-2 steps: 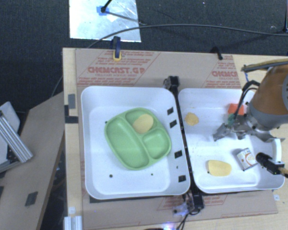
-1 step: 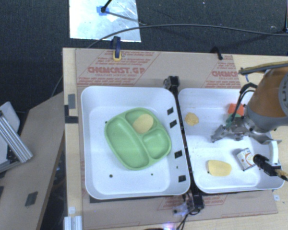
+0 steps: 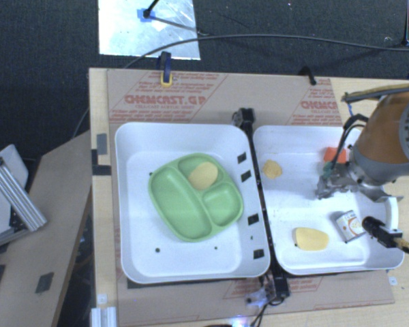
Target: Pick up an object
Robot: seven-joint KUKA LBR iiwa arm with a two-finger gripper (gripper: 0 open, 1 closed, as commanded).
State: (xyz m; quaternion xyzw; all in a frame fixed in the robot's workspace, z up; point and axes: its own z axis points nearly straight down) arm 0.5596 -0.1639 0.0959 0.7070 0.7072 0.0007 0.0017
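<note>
The pincer (image 3: 325, 188) hangs low in the right bin (image 3: 293, 261), whether wide or narrow I cannot tell. Nothing is lifted: we're at the approach. The yellow piece (image 3: 310, 238) lies at its seven o'clock; next it must centre and descend.

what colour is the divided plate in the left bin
Light green. The plate shows best in the camera view, with a pale yellow item in one compartment.
</note>
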